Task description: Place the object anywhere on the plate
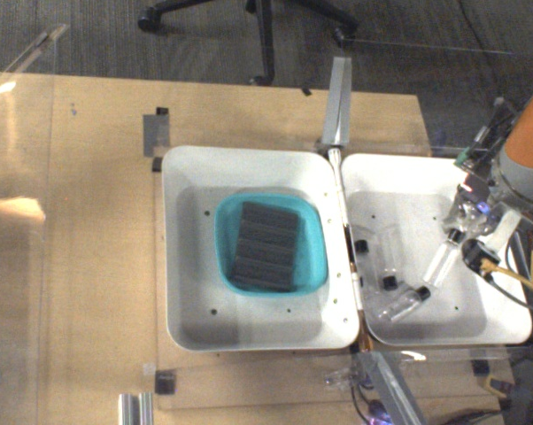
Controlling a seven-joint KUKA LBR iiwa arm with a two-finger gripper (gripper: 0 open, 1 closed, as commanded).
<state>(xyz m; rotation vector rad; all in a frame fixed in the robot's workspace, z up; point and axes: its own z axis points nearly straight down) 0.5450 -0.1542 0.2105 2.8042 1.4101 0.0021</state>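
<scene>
Dark ridged block lying on the teal plate in the left bin; arm over the right bin.

At about six o'clock, the near rim of the left bin [249, 342] sits on the wooden tabletop [72, 282]; inside it the teal plate [315, 255] carries a dark grey ridged object [266, 246], lying flat and roughly centred, slightly tilted; at four o'clock the right bin [514, 330] holds the gripper [406, 301], its translucent fingers reaching low toward the bin's near-left part, nothing seen between them, and whether they stand wide or narrow I cannot tell; a small dark piece [389, 282] lies just beside the tips; at three o'clock the arm [523, 158] enters with its orange band; farthest, at twelve o'clock, a chair base [265, 16] stands on the carpet.
</scene>
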